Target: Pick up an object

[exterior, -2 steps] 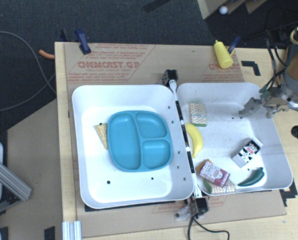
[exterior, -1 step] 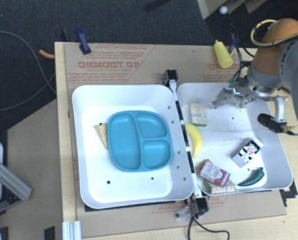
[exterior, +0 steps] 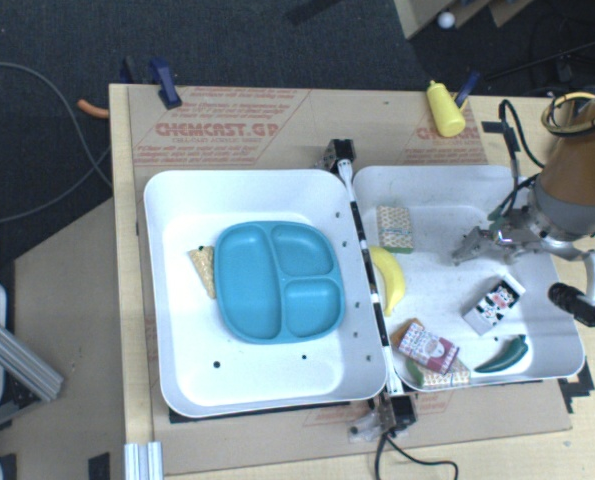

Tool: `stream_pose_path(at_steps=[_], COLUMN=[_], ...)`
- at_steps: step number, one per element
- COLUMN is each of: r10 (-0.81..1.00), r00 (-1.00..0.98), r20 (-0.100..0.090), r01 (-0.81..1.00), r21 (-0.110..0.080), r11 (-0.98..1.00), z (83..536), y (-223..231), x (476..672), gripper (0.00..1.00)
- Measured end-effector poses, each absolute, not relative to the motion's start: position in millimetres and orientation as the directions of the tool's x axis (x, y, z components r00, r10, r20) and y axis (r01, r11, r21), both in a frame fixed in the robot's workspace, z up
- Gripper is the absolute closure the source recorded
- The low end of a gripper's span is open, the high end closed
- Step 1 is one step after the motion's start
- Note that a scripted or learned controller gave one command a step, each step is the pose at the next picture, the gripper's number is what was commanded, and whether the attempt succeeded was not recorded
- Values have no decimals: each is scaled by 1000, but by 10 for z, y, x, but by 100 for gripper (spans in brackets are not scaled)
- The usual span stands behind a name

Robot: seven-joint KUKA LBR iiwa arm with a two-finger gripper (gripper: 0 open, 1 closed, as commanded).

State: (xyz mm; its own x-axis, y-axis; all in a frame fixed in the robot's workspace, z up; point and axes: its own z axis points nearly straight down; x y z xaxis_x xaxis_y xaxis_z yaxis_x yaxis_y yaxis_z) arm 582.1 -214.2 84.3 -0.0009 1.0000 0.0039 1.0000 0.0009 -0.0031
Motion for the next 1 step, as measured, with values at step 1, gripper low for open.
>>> stream_pose_path(at_steps=[1], r10=[1000], r00=[-1], r20=[8], r01=[1000], r21=[-6], r11=[1], z=[836], y=[-2207], x=[4783], gripper=[0])
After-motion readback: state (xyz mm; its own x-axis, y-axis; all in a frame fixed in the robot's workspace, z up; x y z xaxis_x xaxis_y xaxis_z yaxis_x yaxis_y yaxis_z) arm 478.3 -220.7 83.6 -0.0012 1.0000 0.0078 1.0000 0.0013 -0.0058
